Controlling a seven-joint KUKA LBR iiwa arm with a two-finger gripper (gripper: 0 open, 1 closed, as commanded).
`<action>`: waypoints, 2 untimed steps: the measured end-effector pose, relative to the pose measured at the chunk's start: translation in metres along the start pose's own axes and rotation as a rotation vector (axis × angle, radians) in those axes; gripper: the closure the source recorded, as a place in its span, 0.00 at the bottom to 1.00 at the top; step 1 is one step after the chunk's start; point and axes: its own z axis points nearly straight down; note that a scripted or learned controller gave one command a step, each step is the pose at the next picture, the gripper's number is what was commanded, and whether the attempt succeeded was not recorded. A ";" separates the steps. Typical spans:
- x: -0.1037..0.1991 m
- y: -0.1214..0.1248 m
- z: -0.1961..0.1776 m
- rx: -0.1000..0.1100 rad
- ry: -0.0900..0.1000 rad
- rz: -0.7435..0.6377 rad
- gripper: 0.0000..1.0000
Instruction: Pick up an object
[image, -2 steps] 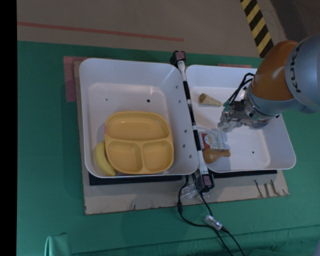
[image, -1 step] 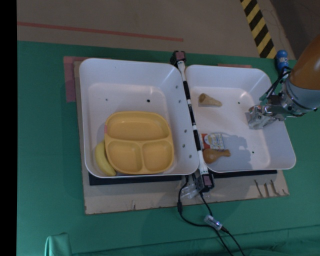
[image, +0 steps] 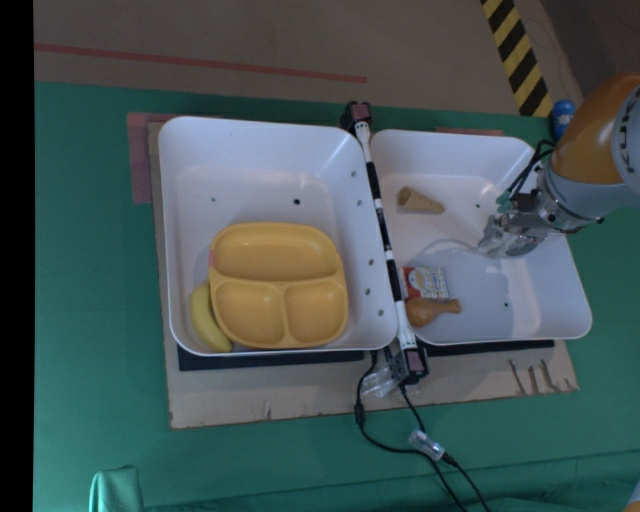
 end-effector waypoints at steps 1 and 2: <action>-0.003 0.002 -0.015 -0.012 -0.007 0.007 1.00; 0.003 0.036 0.004 -0.010 -0.006 0.000 1.00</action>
